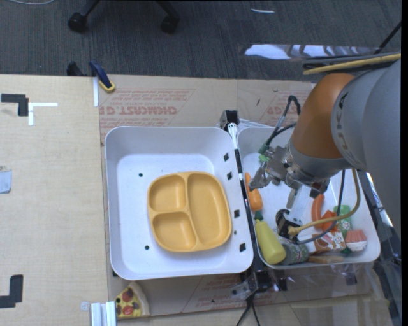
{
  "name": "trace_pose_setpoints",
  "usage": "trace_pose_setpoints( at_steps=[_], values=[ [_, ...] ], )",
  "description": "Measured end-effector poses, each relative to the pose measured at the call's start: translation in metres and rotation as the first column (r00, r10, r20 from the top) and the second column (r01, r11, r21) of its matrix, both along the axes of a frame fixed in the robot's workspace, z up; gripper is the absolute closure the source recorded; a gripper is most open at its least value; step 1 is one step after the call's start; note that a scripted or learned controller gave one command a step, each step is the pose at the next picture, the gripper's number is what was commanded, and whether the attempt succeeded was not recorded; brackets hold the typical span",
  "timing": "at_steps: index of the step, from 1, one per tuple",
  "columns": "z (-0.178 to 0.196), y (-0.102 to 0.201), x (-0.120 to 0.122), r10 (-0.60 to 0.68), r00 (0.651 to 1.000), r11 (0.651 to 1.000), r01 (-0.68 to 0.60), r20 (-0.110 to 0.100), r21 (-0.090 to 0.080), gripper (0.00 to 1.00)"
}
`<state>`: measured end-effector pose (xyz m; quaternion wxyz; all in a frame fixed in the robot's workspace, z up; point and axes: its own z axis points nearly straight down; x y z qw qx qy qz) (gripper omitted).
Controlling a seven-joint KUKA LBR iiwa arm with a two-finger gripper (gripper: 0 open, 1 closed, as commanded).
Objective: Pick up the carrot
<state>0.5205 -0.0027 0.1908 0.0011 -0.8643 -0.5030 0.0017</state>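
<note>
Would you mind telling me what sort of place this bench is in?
Probably a robotics lab: an office chair base stands on carpet, cardboard covers the bench, and two white bins hold a yellow divided plate and toy food.

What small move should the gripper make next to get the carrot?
Probably a short shift toward the divider and then down. The gripper sits over the right bin, and the carrot lies just beside it against the divider, above the yellow bottle; nothing shows between its fingers.

Robotics lab: cardboard-lined bench (51, 210), office-chair base (121, 16), carpet.
</note>
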Motion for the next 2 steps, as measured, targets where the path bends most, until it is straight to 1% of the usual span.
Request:
trace_pose_setpoints(
  at_steps=[1, 2],
  values=[
    [0.001, -0.044, -0.003, -0.122, 0.992, 0.992, 0.122, 0.004, -0.001, 0.0],
    [0.0, 0.026, -0.012, -0.138, 0.99, 0.99, 0.138, 0.0, -0.001, 0.0]
  ],
)
